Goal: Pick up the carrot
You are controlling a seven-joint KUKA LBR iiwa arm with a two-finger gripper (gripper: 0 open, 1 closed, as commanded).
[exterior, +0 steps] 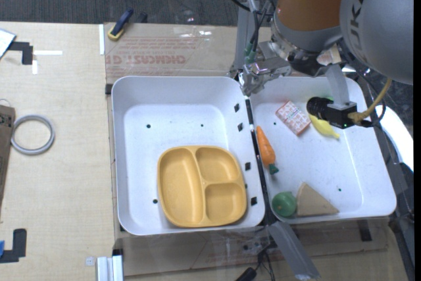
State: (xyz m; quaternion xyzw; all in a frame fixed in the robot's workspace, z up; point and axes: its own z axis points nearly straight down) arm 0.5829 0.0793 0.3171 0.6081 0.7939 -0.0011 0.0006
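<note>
The carrot [265, 146] is small and orange with a green stem end. It lies in the right bin [368, 204], close against that bin's left wall, with the stem end toward the front. My gripper [250, 79] hangs at the back of the bins, over the divide between them. It is well behind the carrot and apart from it. The grey arm with its orange band covers the back right corner.
In the right bin lie a pink checkered pack [293, 117], a yellow banana [324, 127], a green ball [285, 203] and a tan wedge [316, 201]. A yellow divided plate [202, 184] sits in the left bin [131, 141]. A tape roll [29, 135] rests on the bench at left.
</note>
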